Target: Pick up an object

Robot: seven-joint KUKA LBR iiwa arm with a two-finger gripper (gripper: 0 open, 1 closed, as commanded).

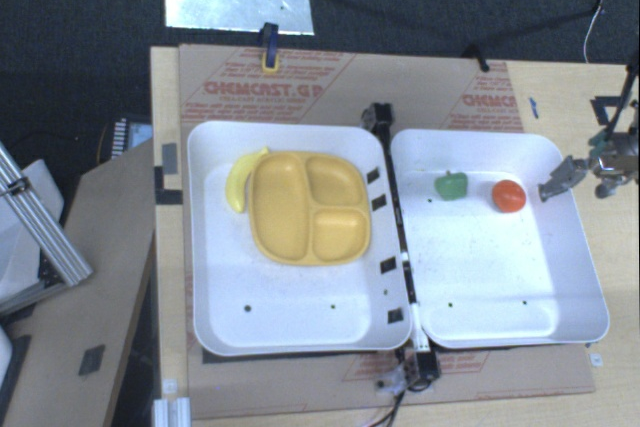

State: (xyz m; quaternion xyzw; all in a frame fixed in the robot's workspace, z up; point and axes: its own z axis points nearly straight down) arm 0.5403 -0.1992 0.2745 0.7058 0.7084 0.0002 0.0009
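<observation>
While the gripper (566, 177) reaches in from the right edge of the view, it sits over the right rim of the right bin (500, 320), with nothing caught in it; how wide its pincer stands I cannot tell, since the metal parts there are small and blurred together. Inside that bin, toward its far side, lie two small things: a green toy pepper (452, 185) and, just to its right, an orange-red tomato-like ball (509, 196), the two near each other but apart. The ball is the closer of the pair to the gripper, yet there is white bin floor between them. In the left bin (290, 325) rests a yellow divided plate (308, 207) with three compartments, and a yellow banana (238, 180) lies curved against the plate's left edge, touching it or very nearly so. Both bins stand side by side on a brown sheet of cardboard (300, 85) printed with red lettering, which covers the bench
</observation>
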